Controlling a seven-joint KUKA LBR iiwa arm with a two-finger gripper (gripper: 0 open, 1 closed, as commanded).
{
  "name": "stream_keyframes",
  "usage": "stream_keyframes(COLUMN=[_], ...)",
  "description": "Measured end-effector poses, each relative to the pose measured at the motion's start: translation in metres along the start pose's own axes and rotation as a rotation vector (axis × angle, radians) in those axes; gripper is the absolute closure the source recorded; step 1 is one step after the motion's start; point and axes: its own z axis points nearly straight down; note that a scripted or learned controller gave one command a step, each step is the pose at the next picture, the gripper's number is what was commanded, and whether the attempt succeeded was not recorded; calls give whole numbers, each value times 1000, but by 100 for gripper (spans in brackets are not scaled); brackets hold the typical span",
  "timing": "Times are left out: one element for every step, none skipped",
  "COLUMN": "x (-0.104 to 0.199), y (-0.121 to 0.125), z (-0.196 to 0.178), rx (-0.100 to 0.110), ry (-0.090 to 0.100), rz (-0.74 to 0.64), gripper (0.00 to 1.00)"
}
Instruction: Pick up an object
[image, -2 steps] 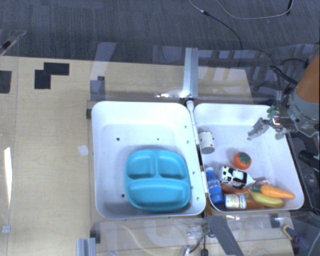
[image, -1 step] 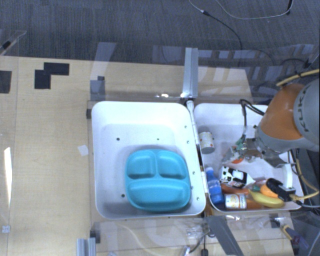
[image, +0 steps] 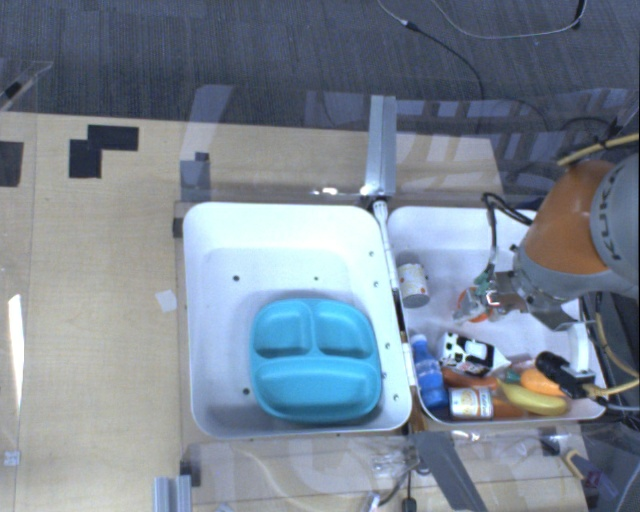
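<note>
The nearest candidate, a small black-and-white object (image: 468, 351), lies in the right bin (image: 440, 235) just below the gripper (image: 487, 298) and slightly left, its long axis running roughly left-right. Whether the claw is open or closed cannot be told. Left of it stands a grey can (image: 411, 283); a banana (image: 533, 399) lies farther below.

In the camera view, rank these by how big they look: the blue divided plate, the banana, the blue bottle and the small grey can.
Largest to smallest:
1. blue divided plate, by far
2. banana
3. blue bottle, close to the banana, so that order is unsure
4. small grey can
</note>
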Motion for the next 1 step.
stream_keyframes(x=[38], y=[34], z=[-146], rx=[3], ry=[0], rz=[-110], gripper=[100])
